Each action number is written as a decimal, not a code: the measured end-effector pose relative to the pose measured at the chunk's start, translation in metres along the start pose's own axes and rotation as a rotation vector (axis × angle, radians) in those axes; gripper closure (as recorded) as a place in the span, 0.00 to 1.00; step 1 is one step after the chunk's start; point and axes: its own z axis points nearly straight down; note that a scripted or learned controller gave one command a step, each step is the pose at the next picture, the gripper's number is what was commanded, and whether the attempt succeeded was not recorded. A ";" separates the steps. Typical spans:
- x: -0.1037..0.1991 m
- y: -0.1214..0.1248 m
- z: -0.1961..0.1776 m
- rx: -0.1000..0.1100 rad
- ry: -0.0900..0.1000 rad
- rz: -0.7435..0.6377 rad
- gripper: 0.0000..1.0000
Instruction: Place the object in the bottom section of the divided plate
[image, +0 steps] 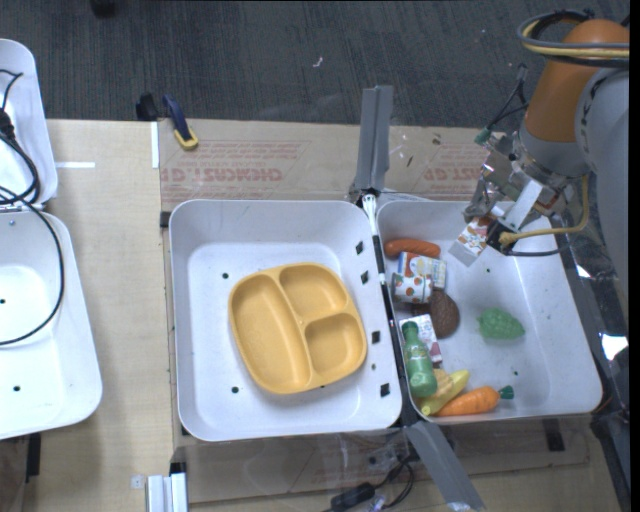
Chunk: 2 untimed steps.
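Note:
A yellow divided plate (297, 327) lies in the left white bin (200, 300); it has one long section on its left and two smaller ones on its right, all bare. My gripper (483, 220) hangs over the back left corner of the right bin (560, 330), far to the right of the plate. A small white and red carton (471, 240) hangs tilted under its fingertips, and the gripper looks shut on it.
The right bin holds a red sausage (412, 247), a small can (410, 288), a brown disc (444, 314), a green leafy piece (500, 324), a green bottle (419, 362), a banana (446, 388) and a carrot (470, 402). A grey post (374, 140) stands behind the bins' shared wall.

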 end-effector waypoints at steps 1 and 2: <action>0.028 -0.111 0.003 0.002 0.001 -0.070 1.00; 0.096 -0.123 -0.016 0.000 0.000 -0.084 1.00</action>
